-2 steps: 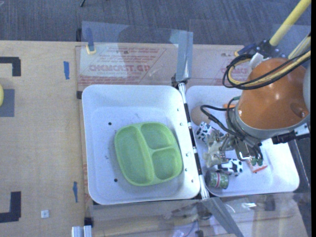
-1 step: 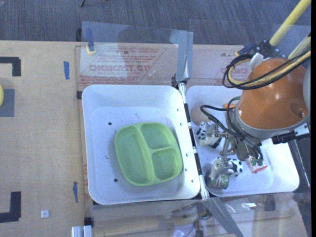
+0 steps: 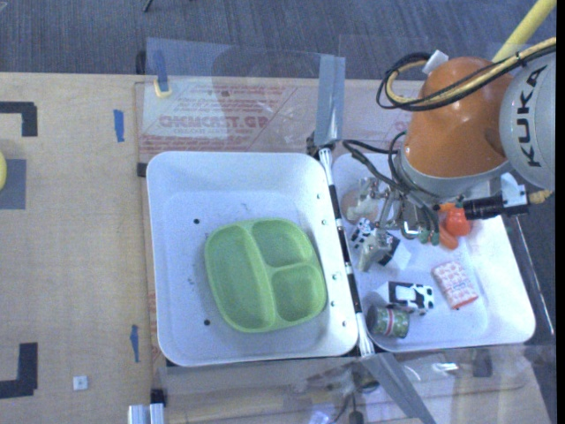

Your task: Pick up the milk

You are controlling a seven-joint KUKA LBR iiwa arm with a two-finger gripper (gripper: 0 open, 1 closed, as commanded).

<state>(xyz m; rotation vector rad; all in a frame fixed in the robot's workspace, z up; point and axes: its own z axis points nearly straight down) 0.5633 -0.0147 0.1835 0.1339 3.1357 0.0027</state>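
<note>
Down in the right bin (image 3: 516, 316), the gripper (image 3: 381, 230) is hanging low over the near-left part of the floor, under the arm's orange band (image 3: 450, 122) and grey wrist. From where I am standing its metal parts and wires are bunching together, and I cannot tell how it is set. Just beneath it, a small black-and-white carton with cow-like patches (image 3: 369, 241) is lying close against the gripper's lower parts; whether it is being touched is not clear to me.

A second black-and-white cow-patterned carton, the milk (image 3: 412, 297), is lying on its side further toward the front of the same bin, apart from the gripper. Right beside it, at the front-left corner, a small green can (image 3: 388, 321) is lying tipped over, nearly touching the milk. To the right of the milk a pink-and-white box (image 3: 455, 284) is resting flat at a slant. An orange object (image 3: 454, 221) is sitting near the back, just below the wrist, and a pale object (image 3: 357, 203) is lying near the bin's left wall behind the gripper.

The left bin (image 3: 177, 184) is carrying a green divided tray (image 3: 265, 274), set at a slight angle in the middle. Both bins are sitting side by side on the wooden worktop (image 3: 71, 254), with blue tape marks (image 3: 118, 125) on it.
</note>
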